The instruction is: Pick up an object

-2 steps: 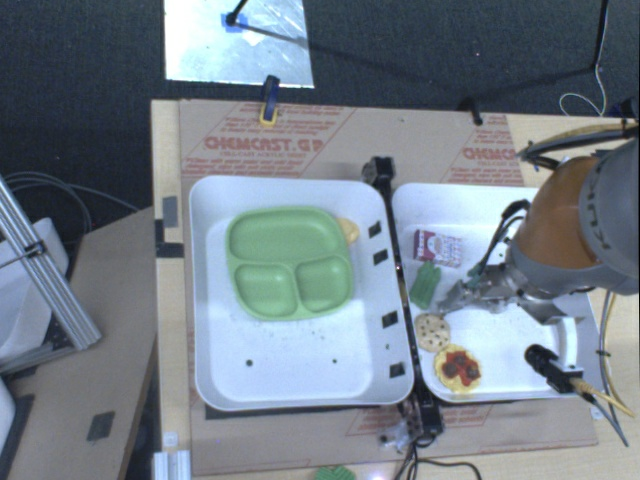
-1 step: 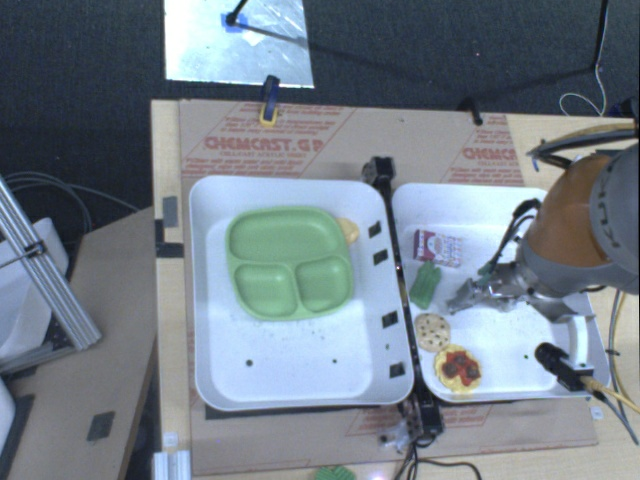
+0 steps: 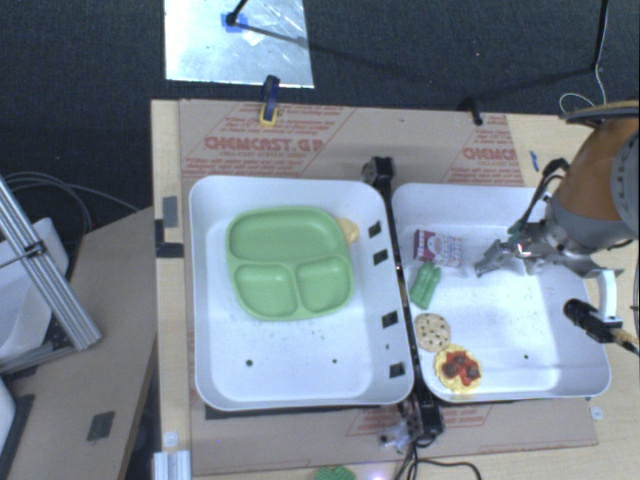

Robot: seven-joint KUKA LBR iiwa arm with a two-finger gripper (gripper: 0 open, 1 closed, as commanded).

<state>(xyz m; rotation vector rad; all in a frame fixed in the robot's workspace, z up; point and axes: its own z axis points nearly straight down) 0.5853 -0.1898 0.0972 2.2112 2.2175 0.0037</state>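
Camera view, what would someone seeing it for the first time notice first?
The big green divided plate in the left bin stands out most, with a small yellow piece peeking out at its upper right corner. In the right bin, small things cluster along the left side: a red and white packet, a green pickle-like piece, a cookie and a little pizza. The arm's hand hovers just right of the packet.
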